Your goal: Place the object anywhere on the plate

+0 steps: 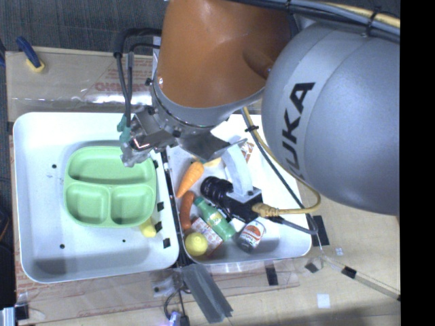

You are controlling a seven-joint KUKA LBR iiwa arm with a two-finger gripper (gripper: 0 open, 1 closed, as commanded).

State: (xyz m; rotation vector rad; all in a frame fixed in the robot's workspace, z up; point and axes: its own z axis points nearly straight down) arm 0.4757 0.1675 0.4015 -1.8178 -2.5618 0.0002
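Lemon (196,244), can (251,236), green bottle (215,220) and carrot (191,179), one each, are being held in the right bin (293,248). One green plate (109,206) is being held in the left bin (41,202), one small yellow piece (148,231) just beside it. Gripper (132,148) is being hung over the plate's far corner, its grip impossible to tell.

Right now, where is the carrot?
In the camera view, the carrot lies tilted in the right bin near its left wall, just above the green bottle; the green plate sits in the left bin.

The plate (109,189) is pale green, the bins (41,182) white, the carrot (191,177) orange, the lemon (196,244) yellow, the bottle (214,217) dark green.
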